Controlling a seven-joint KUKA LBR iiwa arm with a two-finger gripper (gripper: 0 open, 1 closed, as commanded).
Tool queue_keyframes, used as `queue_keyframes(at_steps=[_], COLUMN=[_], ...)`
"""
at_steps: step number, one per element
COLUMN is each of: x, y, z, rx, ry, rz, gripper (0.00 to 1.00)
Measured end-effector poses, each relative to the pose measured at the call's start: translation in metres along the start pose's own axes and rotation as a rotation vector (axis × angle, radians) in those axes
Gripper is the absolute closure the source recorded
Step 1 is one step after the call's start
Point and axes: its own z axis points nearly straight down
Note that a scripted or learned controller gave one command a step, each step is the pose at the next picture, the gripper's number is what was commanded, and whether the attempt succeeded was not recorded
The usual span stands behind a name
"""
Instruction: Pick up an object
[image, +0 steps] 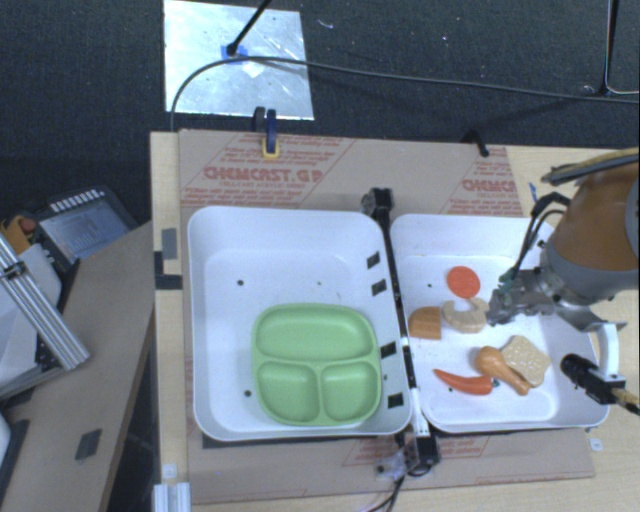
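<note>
The right bin (440, 235) holds several food items: a red round slice (462, 280), a pale curved piece (464, 317), an orange-brown wedge (425, 322), a red chili pepper (463, 381), an orange drumstick-like piece (500, 367) and a slice of bread (527, 358). My gripper (502, 304) hangs over the right bin, just right of the pale curved piece and above the bread. Its dark fingers point down and left, and I see nothing between them.
The left bin (230, 245) holds a green tray (315, 363) with three compartments. A black divider strip (390, 290) runs between the bins. Cardboard (300, 170) lies under both bins. The orange-banded arm (600, 230) fills the right bin's far right side.
</note>
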Motion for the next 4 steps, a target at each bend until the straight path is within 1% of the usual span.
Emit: queue_keyframes(at_steps=[1, 2, 3, 4], x=[0.0, 0.049, 0.106, 0.159], y=[0.002, -0.001, 0.004, 0.014], z=[-0.041, -0.053, -0.045, -0.054], rx=[0.001, 0.004, 0.006, 0.005], ry=[0.0, 0.003, 0.004, 0.004], rz=[0.0, -0.005, -0.006, -0.006], gripper=[1.0, 1.0, 1.0, 1.0])
